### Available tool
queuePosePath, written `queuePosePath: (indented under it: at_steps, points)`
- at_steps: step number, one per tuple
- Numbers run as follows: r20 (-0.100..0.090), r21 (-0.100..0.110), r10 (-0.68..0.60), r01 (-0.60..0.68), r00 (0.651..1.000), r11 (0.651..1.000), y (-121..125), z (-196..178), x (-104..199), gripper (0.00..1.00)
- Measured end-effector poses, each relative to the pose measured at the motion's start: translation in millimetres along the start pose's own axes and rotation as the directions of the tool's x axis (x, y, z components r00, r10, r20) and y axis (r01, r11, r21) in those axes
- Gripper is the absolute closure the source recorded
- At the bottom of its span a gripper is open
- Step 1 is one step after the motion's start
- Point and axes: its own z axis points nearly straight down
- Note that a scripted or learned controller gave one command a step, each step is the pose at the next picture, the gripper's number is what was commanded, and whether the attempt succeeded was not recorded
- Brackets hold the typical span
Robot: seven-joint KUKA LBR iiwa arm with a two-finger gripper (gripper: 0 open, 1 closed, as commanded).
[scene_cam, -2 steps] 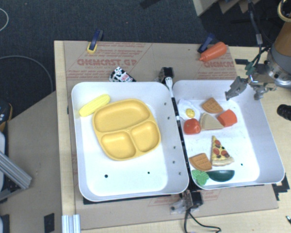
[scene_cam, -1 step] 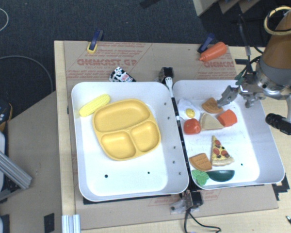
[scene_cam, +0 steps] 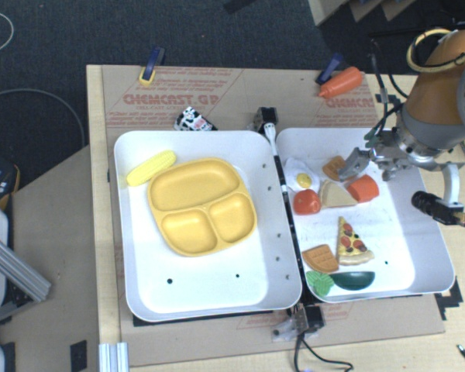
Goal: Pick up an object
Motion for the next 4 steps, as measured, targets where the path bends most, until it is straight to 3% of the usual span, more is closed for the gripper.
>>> queuePosePath:
  at_steps: [2, 3, 4]
  points:
    - [-0.002, -0.009, -0.001, 0.000, 1.000, 1.000, 5, 62, 0, 0.00]
    - [0.002, -0.021, -0.002, 0.002, 1.000, 1.000, 8, 49, 0, 1.00]
    - [0.004, -0.011, 0.000, 0.000, 1.000, 1.000, 9, -2, -10, 1.00]
